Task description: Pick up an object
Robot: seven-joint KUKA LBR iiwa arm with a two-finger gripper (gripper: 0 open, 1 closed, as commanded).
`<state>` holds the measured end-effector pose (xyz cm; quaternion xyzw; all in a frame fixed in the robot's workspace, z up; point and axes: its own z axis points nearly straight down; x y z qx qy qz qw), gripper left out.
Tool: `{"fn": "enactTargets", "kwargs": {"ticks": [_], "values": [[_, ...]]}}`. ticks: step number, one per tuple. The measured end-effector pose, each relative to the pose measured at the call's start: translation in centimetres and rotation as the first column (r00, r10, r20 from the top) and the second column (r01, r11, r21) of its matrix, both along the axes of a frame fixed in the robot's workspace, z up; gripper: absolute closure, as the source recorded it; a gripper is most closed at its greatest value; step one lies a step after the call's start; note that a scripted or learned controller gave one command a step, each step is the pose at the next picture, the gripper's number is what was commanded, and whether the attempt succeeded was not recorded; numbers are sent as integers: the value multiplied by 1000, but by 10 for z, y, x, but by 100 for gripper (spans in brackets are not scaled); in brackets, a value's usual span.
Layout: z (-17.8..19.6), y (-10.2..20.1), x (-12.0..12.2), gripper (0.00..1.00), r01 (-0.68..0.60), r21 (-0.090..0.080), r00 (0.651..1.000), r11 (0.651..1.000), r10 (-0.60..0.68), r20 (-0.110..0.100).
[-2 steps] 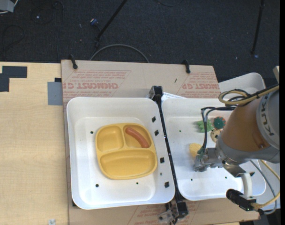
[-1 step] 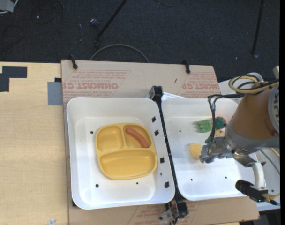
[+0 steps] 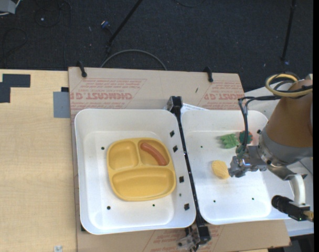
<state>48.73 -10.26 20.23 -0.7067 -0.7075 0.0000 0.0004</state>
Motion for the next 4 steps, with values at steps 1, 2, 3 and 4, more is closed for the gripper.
{"fn": "enactTargets", "kwargs": {"ticks": [1, 2, 3, 4], "values": [[27, -1, 1, 100, 0, 0, 1000, 1000, 0, 1], [26, 47, 8, 100, -3, 2, 1000, 1000, 3, -2], [28, 91, 1, 100, -3, 2, 1000, 1000, 3, -4], [36, 146, 1, 100, -5, 1, 1000, 1000, 5, -3]]}}
